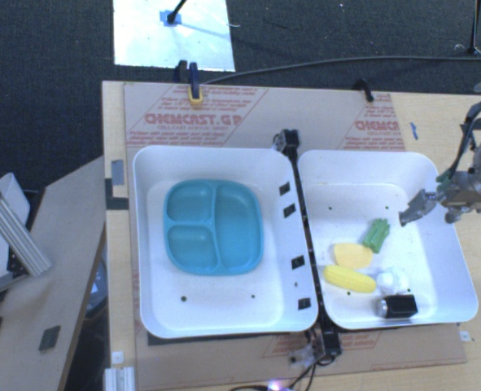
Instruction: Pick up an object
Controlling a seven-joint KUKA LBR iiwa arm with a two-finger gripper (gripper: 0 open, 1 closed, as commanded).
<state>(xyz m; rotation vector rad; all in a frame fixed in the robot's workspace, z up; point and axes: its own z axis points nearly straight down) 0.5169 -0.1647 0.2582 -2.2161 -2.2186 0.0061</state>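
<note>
While the gripper hovers over the right bin, nothing is between its fingers; I cannot tell their spread.
Clustered green toy, yellow pieces and black can could cause a miss.

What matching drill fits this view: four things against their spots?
Things:
1. tray
2. green toy
3. can
4. end effector

Spots:
A. near the right bin's front edge
B. over the right bin's right part
C. in the left bin
D. in the right bin, just above the yellow pieces

Pairs: 1-C, 2-D, 3-A, 4-B
</note>
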